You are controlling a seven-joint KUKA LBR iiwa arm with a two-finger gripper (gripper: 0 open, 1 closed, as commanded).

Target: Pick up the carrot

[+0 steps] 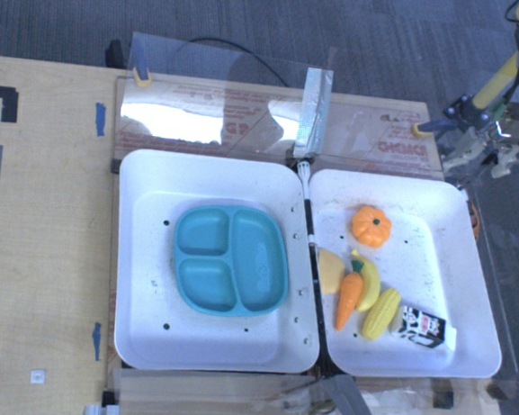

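Both bins — the left bin (137, 264) and the right bin (469, 293) — are seen as smooth white plastic with a faint sheen. A glossy teal plastic is shown by the divided plate (232, 259). The carrot (349, 297), pumpkin (371, 226) and corn cob (380, 314) appear as smooth moulded plastic. The surface (30, 245) is seen as matt pale wood — the transparent panel (215, 99) behind is glossy and reflective.

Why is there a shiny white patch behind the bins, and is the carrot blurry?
Camera view: light glares off the clear panel behind the left bin; the carrot is fairly sharp, lit softly with little shadow.
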